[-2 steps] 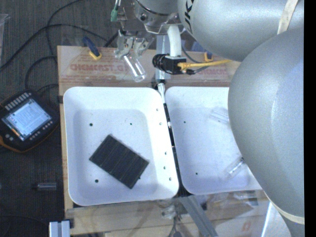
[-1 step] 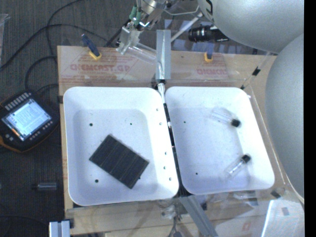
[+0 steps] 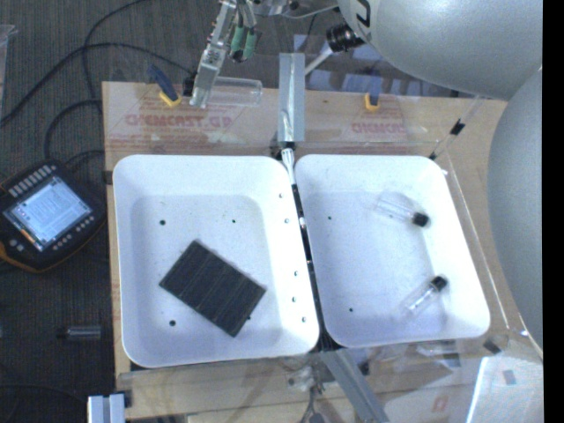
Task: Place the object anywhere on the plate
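White and shallow, two plastic bins sit side by side on the pale wooden tabletop (image 3: 132, 130). The left bin (image 3: 132, 192) holds a dark, flat, ribbed rectangular plate (image 3: 212, 287), lying turned at an angle on the bin floor toward the near side. The right bin (image 3: 458, 201) holds two small clear vials with black caps: one vial (image 3: 401, 210) lies near the far right corner, the other vial (image 3: 424, 294) lies nearer the front right, both resting on the bin floor and apart from each other. Neither touches the plate, which is in the other bin.

Grey and bulky, the robot arm (image 3: 441, 25) fills the upper right. The claw (image 3: 211, 60) hangs beyond the far edge of the left bin, over the tabletop, with a clear vial-like cylinder (image 3: 233, 90) at its tip; whether the claw is clamped on it or spread I cannot tell. A black handheld controller with a lit screen (image 3: 46, 214) lies left of the bins.
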Controlling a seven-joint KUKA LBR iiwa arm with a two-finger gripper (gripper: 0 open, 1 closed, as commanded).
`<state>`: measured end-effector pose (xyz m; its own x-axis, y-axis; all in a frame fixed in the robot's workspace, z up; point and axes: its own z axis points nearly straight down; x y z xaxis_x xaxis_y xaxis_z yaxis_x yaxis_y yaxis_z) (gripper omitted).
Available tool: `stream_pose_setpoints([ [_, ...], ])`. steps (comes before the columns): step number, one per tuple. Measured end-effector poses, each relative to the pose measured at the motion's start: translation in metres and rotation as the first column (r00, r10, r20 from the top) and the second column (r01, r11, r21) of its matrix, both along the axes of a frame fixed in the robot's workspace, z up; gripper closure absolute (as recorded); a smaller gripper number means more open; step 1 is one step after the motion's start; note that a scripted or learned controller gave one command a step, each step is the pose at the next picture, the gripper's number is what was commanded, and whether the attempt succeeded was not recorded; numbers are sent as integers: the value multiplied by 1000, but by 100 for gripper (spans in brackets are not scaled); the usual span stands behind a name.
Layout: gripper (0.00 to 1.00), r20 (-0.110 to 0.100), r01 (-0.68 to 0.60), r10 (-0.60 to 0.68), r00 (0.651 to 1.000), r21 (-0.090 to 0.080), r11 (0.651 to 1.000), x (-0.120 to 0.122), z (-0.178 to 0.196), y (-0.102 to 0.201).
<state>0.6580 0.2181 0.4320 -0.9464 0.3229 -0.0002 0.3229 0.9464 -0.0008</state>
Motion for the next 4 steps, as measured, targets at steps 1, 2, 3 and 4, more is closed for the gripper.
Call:
stream_pose_setpoints([
  [1, 100, -1, 2, -2, 1000, 0, 1000, 2, 7, 1],
  [2, 100, -2, 2, -2, 1000, -1, 1000, 3, 14, 1],
  [3, 100, -3, 3, -3, 1000, -1, 1000, 5, 20, 2],
  [4, 100, -4, 4, -4, 1000, -2, 1000, 7, 27, 3],
])
